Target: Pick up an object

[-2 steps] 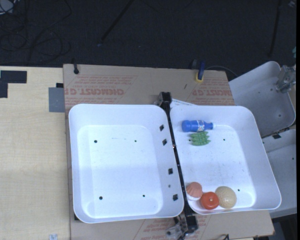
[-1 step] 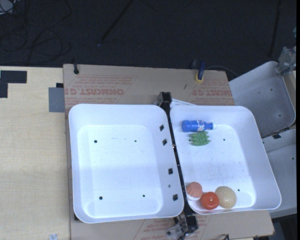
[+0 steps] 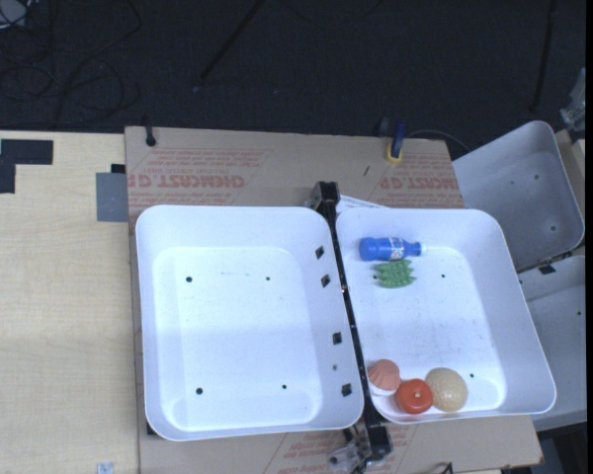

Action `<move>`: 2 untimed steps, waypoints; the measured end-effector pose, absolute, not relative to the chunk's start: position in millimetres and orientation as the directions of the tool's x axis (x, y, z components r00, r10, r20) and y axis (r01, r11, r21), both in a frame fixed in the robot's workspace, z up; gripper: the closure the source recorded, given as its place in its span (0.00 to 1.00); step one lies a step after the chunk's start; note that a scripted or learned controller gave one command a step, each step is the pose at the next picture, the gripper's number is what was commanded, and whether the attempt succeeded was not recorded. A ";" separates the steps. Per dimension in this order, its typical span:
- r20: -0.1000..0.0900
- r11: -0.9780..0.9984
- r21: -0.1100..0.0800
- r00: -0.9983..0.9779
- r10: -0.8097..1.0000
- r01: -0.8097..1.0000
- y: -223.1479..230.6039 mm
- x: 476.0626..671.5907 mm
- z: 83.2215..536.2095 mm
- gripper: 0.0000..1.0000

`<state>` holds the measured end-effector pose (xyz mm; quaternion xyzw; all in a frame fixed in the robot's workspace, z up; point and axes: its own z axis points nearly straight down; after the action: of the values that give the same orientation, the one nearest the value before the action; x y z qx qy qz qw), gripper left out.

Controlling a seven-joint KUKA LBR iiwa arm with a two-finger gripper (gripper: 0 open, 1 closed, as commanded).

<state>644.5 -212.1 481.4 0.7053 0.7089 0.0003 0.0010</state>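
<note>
A: A cardboard-topped bench [image 3: 277, 171] bears two shallow white plastic bins; the right bin [image 3: 494, 265] holds everything.

B: Where?

A: A blue plastic bottle [image 3: 389, 248] touches green leafy plastic [image 3: 395, 275] near its far wall. Three round toys crowd its near corner.

B: Risks?

A: Probably snagging neighbours. The claw's state: I cannot tell.

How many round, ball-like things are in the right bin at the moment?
3, clustered at the near edge of the right bin: a pink ball by the divider, a red ball beside it, then a beige ball. Nothing appears to hide more.
</note>
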 end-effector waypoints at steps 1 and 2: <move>0.003 -0.003 -0.008 0.003 1.000 1.000 -213.8 596.2 436.0 1.00; -0.003 0.004 0.003 -0.004 1.000 1.000 -212.3 646.3 476.4 1.00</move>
<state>646.3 -212.3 476.4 0.7056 0.7086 0.0000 0.0020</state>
